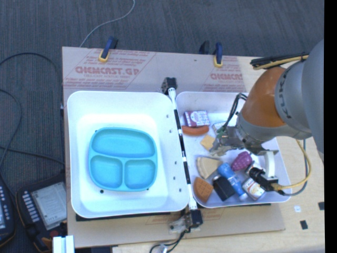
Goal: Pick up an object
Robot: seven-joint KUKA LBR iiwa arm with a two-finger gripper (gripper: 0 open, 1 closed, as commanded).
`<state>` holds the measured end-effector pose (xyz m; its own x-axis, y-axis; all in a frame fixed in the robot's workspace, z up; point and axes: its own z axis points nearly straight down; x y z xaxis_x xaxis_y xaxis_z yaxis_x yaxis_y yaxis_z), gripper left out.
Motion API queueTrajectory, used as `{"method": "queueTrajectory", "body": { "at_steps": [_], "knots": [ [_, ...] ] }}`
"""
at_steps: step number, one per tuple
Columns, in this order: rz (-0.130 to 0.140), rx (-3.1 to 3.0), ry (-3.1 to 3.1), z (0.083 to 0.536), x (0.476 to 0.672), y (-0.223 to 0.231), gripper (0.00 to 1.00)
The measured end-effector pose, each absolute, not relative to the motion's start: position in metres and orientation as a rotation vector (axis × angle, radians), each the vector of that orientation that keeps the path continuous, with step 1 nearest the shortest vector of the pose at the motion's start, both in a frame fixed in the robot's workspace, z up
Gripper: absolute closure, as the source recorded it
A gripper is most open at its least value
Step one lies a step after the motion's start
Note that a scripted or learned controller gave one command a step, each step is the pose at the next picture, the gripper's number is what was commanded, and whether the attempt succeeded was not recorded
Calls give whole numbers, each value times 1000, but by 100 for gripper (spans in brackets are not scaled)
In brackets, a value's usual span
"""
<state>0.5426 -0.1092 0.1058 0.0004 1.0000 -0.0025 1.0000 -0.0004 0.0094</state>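
Gripper (224, 143) hangs low at right-centre frame, finger state impossible to tell, over the cluttered right white bin (282, 168). Left, a sky-blue three-compartment plastic tray (124, 158) lies alone. Nearby: tan wedge-shaped sandwich toy (207, 167), purple grape bunch (241, 161), blue bottle (227, 171).

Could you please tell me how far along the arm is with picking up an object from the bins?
Done: the grey arm's gripper is down in the right white bin, among the toy foods, close to a small tan cracker-like piece. In hand: nothing visibly between its fingers. Left: grasping and lifting an item; the purple grape-like toy, the blue bottle and the divided blue plastic plate in the left bin all lie untouched.
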Motion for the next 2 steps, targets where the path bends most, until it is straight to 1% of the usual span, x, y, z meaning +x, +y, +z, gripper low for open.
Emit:
{"method": "queueTrajectory", "body": {
  "at_steps": [1,2],
  "knots": [
    [7,2216,2216,106,543,-109,0],
    [7,2217,2217,114,543,-109,100]
  ]
}}
